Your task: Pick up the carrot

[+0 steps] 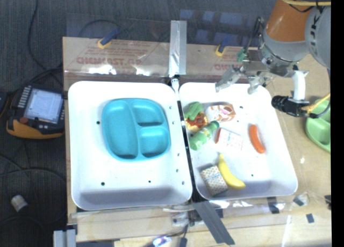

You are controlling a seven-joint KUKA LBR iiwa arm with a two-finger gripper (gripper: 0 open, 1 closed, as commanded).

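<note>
Orange carrot [257,137] lay in the right bin [279,184], toward its right side, about midway between the far and near walls, long axis running far to near. It touched nothing. Just left of it sat a small white carton [231,139].

Tool [234,88] hung over the far rim of the right bin, on the grey arm [293,23] with its orange band, which entered from the far right. Fingers were spread wide apart with nothing between them. The tool stood well apart from the carrot, on its far-left side.

Other contents of the right bin:
- yellow banana [230,173] near the front, with a checkered block [214,180] just left of it
- cluster of green toy vegetables [196,133] against the left wall
- red-and-white packet [221,113] on the far side of the carton

Left bin [86,187] held a teal divided plate [137,129], roughly centred.

Both bins sat side by side on the counter [314,187]. A handheld pendant [36,110] with a lit screen lay on the dark floor, left of the counter. Part of a green object [321,129] showed at the right edge.
</note>
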